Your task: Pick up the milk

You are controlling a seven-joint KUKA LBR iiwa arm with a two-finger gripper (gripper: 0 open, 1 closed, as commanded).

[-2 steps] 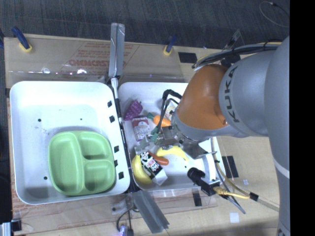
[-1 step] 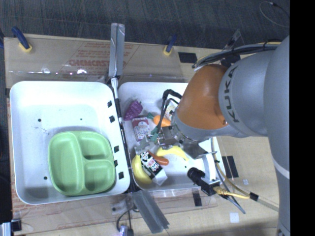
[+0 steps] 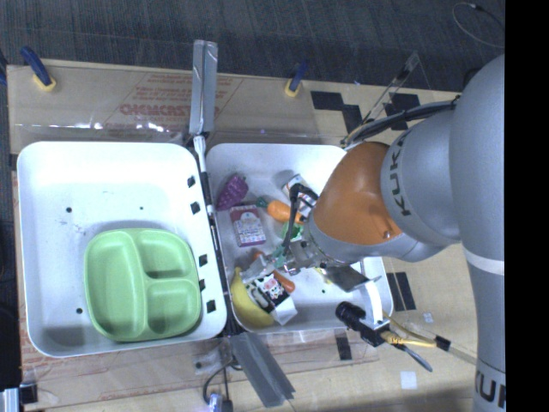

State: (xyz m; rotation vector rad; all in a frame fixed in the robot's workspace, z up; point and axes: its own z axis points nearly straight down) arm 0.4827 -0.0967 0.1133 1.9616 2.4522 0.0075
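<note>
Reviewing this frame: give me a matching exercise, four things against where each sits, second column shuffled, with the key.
Things:
1. green tray
2. purple grapes
3. milk carton
4. pink packet

Places:
A. right bin, far left corner
B. left bin
C. right bin, near edge, beside the yellow banana
D. right bin, just below the grapes

Pairs: 1-B, 2-A, 3-C, 4-D

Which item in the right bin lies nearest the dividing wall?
The yellow banana, at the bin's lower left corner; the purple grapes and pink carton sit further in.
</note>
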